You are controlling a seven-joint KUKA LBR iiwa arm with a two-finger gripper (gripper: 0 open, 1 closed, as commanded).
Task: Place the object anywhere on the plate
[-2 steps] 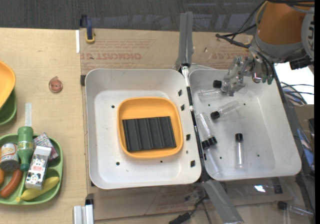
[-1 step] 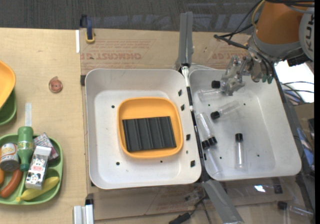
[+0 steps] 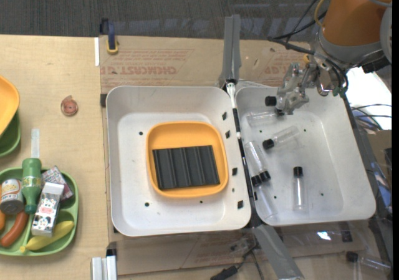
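One line of print reads here: red lettering on the cardboard (image 3: 163,60) at the far side of the left bin (image 3: 124,166), upside down from this angle. It looks like "CHEMCRAFT", though the letters are soft and I can't swear to each one. More red marks sit on the cardboard beyond the right bin (image 3: 349,166), too faint to read. The small carton (image 3: 45,209) on the green tray (image 3: 68,232), near left, carries a pattern, no legible words.

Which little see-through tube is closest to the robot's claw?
The vial at the right bin's back, just left of the gripper. The other vials lie farther forward.
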